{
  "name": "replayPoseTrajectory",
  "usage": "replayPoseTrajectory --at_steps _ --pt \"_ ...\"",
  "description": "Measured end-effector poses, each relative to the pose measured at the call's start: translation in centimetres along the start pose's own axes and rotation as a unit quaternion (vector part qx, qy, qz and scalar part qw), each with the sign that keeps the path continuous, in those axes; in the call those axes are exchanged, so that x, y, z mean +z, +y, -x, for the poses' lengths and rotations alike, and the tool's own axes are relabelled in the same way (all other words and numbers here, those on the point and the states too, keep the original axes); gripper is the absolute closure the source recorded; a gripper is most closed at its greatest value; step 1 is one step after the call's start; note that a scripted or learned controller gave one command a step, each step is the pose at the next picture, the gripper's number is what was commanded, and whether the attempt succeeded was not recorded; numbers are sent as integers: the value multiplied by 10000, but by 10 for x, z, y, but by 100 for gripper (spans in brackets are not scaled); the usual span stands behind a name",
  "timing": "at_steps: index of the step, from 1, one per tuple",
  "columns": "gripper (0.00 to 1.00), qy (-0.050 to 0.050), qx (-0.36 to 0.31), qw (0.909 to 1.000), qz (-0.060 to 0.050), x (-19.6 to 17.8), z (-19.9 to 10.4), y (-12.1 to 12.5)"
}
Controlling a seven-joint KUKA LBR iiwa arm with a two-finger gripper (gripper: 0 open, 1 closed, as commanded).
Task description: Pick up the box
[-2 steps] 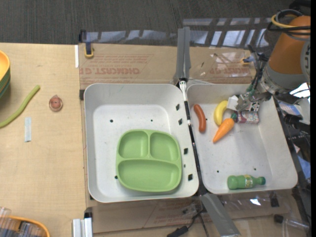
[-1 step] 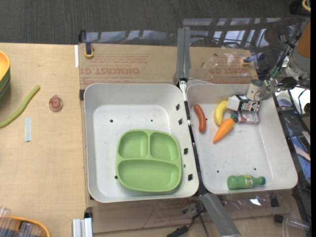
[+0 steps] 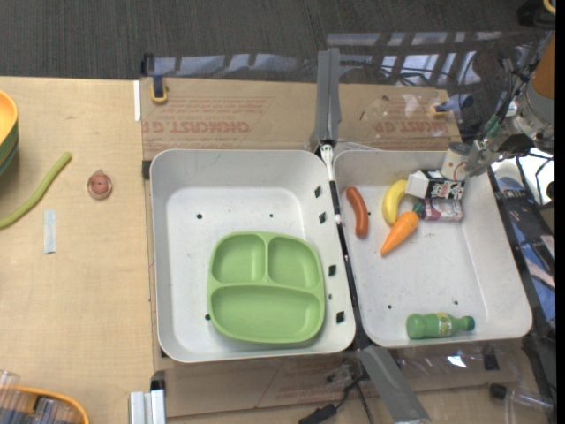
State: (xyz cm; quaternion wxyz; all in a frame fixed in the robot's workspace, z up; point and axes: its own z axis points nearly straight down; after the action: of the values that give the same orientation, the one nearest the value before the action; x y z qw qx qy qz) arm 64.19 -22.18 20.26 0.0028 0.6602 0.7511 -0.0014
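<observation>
I am counting one box (image 3: 439, 196) lying in the right bin (image 3: 494, 263) beside one banana (image 3: 394, 201), one carrot (image 3: 400, 232), one sausage (image 3: 357, 211), one bottle (image 3: 440, 325); the gripper (image 3: 468, 162) is blurring, grip unclear to me

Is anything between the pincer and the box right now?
Nothing visible. The pincer hangs at the box's upper right corner. The banana and carrot lie against its far side, left of it.
</observation>
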Motion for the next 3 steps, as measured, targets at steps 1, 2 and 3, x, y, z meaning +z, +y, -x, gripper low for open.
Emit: replayPoseTrajectory --at_steps 1,2,3 --pt "100 14 -980 9952 4 -60 -10 19" --pt "100 -2 -991 9951 13 -70 -10 20" --pt "100 18 -1645 9864 7 -82 -28 22"
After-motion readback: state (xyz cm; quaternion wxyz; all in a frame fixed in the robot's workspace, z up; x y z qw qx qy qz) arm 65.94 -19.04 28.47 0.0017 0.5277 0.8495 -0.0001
